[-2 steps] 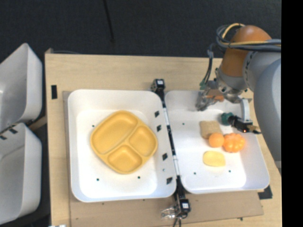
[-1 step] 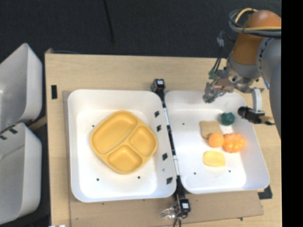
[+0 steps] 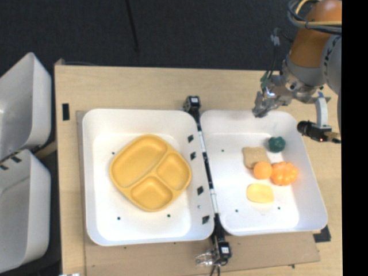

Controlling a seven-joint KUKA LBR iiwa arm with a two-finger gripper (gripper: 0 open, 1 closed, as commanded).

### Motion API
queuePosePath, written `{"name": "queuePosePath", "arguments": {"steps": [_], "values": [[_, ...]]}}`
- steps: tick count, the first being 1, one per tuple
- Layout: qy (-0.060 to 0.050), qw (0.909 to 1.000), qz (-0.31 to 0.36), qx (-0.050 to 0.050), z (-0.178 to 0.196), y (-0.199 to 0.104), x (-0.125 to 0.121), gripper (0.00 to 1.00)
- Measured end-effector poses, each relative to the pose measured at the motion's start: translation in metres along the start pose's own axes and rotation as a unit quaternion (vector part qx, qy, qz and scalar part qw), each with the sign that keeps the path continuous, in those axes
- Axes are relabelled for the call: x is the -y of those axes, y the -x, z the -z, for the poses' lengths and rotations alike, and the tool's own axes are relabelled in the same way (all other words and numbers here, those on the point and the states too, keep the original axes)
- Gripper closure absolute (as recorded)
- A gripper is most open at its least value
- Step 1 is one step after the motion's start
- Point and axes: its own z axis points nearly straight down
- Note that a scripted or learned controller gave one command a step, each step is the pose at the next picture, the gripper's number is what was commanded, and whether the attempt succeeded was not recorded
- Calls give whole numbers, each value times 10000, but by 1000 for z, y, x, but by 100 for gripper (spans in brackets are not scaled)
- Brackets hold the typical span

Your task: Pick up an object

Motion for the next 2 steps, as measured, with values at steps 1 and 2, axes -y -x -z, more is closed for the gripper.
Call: {"name": "queuePosePath", "arguments": {"steps": [1,2], "values": [[-27,10000,39,-3,-4,-47,9,100],[-24,10000,53,-14,9,-107,15,100]]}}
